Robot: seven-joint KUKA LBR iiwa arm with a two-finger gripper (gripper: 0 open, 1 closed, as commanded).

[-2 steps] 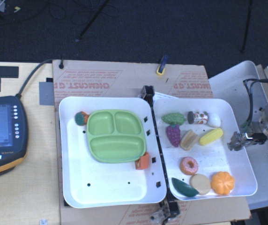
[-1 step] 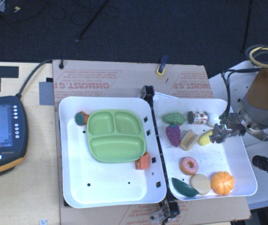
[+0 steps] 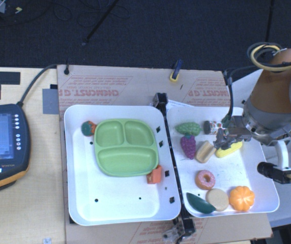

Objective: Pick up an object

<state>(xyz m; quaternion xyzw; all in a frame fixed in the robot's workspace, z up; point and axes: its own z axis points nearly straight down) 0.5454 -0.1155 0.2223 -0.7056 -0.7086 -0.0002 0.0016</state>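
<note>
1. Lying in the right bin (image 3: 267,200), the yellow toy (image 3: 230,148) is being crowded by the claw (image 3: 223,138); claw grip cannot be told.
2. Slipping is being risked; the beige piece (image 3: 205,151) is lying just beside.

Grey arm (image 3: 267,113) with rounded, smooth housing, entering from the right. Broad orange band (image 3: 272,88) above the wrist, tapering upward like a cone. Loop of yellow and black cable (image 3: 261,54) coiled at the top of the orange part. Dark, boxy metal gripper (image 3: 226,136) at the wrist's end, with small mechanical parts too blurred to sort out. White bracket and black cylindrical piece (image 3: 275,171) hanging below the grey housing, near the right edge.
</note>
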